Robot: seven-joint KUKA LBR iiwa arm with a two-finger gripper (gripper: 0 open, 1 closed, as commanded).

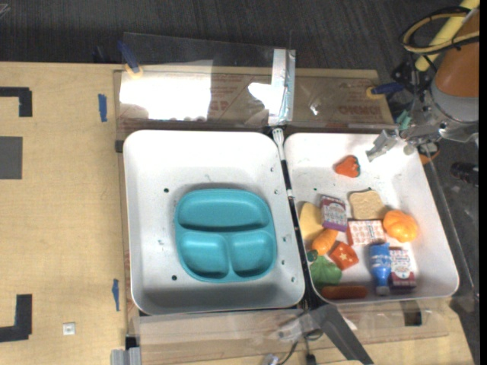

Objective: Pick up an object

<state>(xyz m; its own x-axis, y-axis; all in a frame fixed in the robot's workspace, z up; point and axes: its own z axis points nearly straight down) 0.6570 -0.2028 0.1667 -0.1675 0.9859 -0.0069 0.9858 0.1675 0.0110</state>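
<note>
Starting at the left, the light brown wooden surface (53, 226) is lying bare apart from some black and blue tape marks. Next, the shallow white left-hand bin (144, 166) is holding a teal plastic divided tray (226, 233), which is sitting flat near the bin's middle with its three compartments facing up.

Across the divider, the shallow white right-hand bin (437, 257) is carrying the likely pick targets, and all of them are resting on its floor. A pale yellow wedge (308, 220) is leaning by the divider, with a small purple-and-white packet (333, 213) just beside it. Below these, a small orange piece (323, 242), a green toy vegetable (325, 271), a red cube-like piece (343, 255) and a dark red sausage shape (346, 291) are crowding together. A red and orange toy strawberry (348, 166) is lying apart, nearer the bin's far side. Further right are a tan slice of toy bread (366, 204), a blue bottle-like item (380, 264), a red-and-white carton (402, 268) and a round orange fruit (401, 225).

The robot's hand (392, 141) is hovering at the bin's upper right corner, and whether it is spread or pressed together cannot be told at this size. Nothing is showing between its tips, so the task appears to be barely begun: choosing, descending, closing and lifting are all still to do.
</note>
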